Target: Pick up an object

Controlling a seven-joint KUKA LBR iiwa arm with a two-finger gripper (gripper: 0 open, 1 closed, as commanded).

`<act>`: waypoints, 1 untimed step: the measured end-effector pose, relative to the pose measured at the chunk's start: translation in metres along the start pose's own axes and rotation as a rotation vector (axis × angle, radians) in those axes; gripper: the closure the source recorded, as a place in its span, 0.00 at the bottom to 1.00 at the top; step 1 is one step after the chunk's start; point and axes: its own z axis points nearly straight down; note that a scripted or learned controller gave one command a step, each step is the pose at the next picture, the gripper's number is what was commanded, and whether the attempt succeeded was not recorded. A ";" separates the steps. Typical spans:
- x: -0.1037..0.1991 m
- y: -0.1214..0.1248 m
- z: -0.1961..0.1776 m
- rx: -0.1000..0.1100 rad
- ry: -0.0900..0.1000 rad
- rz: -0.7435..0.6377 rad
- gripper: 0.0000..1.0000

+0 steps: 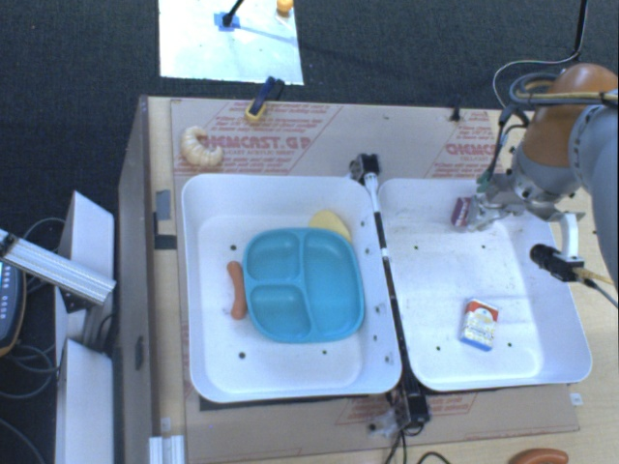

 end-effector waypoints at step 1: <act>0.000 0.000 0.000 0.000 0.000 -0.001 0.00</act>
